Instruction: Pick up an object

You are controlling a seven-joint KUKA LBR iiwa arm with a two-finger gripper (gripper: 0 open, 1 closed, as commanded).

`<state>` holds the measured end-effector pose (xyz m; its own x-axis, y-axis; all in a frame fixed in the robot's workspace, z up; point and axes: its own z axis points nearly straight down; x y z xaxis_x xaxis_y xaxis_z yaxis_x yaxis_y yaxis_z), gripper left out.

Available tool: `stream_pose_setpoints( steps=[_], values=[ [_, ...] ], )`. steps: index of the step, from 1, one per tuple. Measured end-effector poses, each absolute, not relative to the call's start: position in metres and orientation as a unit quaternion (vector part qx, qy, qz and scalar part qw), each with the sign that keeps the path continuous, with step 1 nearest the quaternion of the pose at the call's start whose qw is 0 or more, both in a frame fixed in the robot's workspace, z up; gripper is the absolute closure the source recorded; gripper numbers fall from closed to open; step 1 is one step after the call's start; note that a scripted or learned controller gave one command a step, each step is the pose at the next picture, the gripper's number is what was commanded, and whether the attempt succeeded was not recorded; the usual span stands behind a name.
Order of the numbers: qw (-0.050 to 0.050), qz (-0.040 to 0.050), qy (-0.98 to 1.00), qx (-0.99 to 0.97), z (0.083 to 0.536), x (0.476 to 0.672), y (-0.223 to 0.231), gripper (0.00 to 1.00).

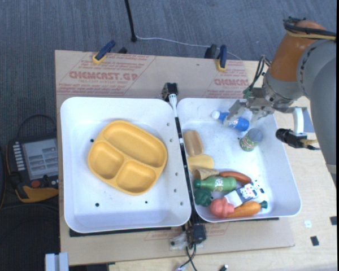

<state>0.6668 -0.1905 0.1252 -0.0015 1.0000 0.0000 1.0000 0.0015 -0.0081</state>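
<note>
My gripper [247, 112] hangs over the back of the right bin [288, 179], reaching in from the right. Directly under and beside it lies a small clear bottle with blue ends [230, 119]; I cannot tell whether the gripper touches it. Just in front stands a small green-labelled can [248, 143]. Further forward lie a tan bun [192, 142], a yellow wedge [201, 162], a green bottle [215, 183], a red-orange pepper [235, 176], a white patterned box [246, 193], a pink tomato [220, 208] and an orange carrot [248, 209].
A yellow three-compartment plate [127, 156] sits in the left bin [73, 208]. Between the bins runs a raised divider [182, 151]. Clamps [221, 58] hold the cardboard base at the back. A pendant [37, 158] lies off the bench at the left.
</note>
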Motion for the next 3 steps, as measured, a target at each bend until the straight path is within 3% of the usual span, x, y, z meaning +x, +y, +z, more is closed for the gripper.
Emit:
stream_pose_setpoints(
  steps=[1, 2, 3],
  values=[
    [0.002, 0.0023, -0.708, -0.707, 0.096, 0.656, -0.198, 0.0],
    [-0.012, -0.0023, -0.707, -0.707, 0.093, 0.642, -0.185, 0.0],
    [-0.009, -0.0014, -0.708, -0.707, 0.104, 0.641, -0.185, 1.0]
  ],
)
